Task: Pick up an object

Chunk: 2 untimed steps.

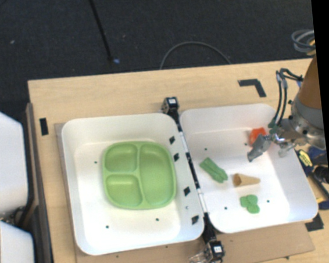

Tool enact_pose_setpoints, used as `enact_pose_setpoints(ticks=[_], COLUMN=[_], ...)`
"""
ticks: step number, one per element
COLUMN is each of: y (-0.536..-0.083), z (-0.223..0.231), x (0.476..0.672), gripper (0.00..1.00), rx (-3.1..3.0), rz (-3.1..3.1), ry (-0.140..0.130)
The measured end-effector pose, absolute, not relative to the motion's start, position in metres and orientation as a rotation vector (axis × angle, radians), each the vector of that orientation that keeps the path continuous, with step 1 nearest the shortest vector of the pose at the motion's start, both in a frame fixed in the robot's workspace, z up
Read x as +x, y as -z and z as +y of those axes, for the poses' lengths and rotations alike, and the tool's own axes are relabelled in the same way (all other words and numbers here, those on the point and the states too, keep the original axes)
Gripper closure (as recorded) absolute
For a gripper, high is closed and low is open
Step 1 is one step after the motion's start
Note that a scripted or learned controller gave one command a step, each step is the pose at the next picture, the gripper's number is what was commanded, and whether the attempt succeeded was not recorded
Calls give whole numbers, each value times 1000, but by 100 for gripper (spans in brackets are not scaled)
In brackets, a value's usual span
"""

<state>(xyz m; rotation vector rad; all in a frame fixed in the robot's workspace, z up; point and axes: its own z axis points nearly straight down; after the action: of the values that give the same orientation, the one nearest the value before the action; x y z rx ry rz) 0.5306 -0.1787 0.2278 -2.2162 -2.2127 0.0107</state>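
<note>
Right bin point(289, 202), right half of frame: the gripper point(269, 144) hovers at centre right, fingers spread, nothing between them. An orange object point(257, 133) lies just beside its upper finger. Below left lie a green piece point(213, 169), a tan cone point(245, 179) and a small green piece point(250, 203). Left bin point(86, 224): green divided plate point(138, 174).
</note>
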Motion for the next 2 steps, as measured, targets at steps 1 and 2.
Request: enact_pose_setpoints(ticks=[1, 2], y=[-235, -175], z=[-178, -172], x=[533, 535], gripper=[0, 0], rx=[-2220, -2221], rz=[-2224, -2220], ry=[0, -4])
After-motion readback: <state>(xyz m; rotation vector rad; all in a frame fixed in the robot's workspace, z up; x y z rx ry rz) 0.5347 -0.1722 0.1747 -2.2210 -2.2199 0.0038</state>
